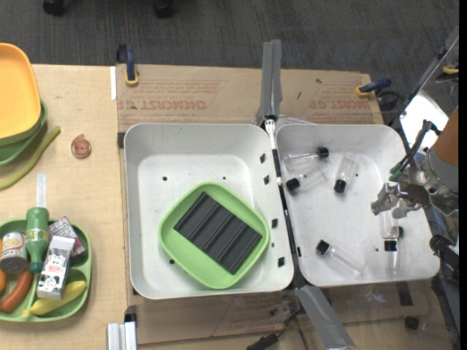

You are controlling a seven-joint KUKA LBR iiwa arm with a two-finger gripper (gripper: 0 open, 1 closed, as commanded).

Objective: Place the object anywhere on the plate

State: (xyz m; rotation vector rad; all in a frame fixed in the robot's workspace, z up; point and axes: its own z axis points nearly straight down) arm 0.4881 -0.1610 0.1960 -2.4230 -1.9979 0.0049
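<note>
A green plate [213, 227] with a dark ridged slab on it lies in the left white bin [146, 188]. Several clear vials with black caps lie in the right white bin [365, 141]: one at the back [306, 156], one beside it [344, 172], one near the divider [298, 181], one at the front [337, 258] and one at the right [392, 243]. My gripper [392, 204] hangs over the right side of the right bin, just above the rightmost vial. Nothing clearly shows in its grasp.
On the bench at the left sit stacked yellow and green plates [16, 100], a green tray [44, 283] of toy food and a small pink disc [81, 147]. Clamps [128, 68] hold the cardboard behind the bins.
</note>
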